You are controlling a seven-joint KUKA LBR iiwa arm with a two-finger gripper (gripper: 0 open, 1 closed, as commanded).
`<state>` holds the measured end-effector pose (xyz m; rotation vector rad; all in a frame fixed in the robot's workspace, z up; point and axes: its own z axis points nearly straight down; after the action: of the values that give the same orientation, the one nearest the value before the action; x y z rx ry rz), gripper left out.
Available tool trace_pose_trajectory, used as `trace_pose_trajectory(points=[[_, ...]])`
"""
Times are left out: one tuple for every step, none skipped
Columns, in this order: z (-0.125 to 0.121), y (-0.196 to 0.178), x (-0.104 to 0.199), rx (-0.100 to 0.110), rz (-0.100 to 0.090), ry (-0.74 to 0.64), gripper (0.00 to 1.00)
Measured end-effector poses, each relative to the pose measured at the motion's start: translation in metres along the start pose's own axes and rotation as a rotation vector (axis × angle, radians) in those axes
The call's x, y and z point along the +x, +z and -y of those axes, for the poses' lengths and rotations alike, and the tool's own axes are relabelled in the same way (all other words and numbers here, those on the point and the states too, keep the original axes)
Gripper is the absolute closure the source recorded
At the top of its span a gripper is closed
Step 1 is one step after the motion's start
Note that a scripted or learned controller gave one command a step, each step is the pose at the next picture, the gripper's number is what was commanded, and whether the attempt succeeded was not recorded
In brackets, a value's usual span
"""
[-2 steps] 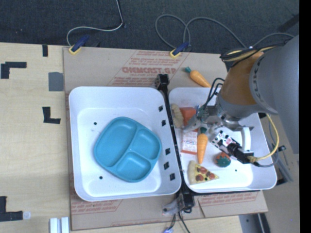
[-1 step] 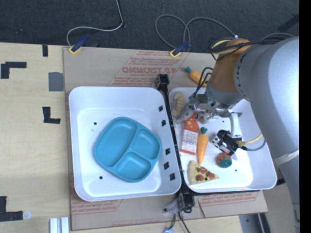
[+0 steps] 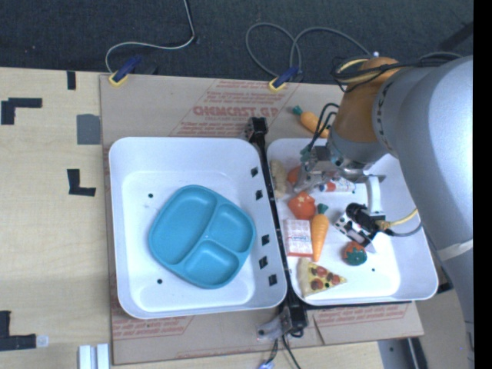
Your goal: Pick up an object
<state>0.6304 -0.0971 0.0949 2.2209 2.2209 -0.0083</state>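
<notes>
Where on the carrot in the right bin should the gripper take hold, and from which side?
Grip the carrot across its thick upper half, coming straight down from above. It lies flat, pointing down the bin, tapering to a thin tip. Probably close the gripper left-right, though the packet sits close on its left.

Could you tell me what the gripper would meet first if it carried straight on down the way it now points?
Probably the red tomato-like toy just below the gripper in the right bin; depth is unclear from this view.

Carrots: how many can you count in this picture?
2. One carrot lies in the right bin beside the tomato; another carrot lies outside, above that bin. The arm may hide more.
</notes>
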Motion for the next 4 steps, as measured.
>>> trace_pose_trajectory(points=[[0.000, -0.002, -0.005, -0.004, 0.010, 0.003, 0.00], [0.000, -0.011, -0.002, -0.002, 0.003, 0.001, 1.00], [0.000, -0.011, -0.004, -0.002, 0.008, 0.002, 0.00], [-0.029, 0.007, -0.014, 0.045, 0.009, -0.002, 0.00]])
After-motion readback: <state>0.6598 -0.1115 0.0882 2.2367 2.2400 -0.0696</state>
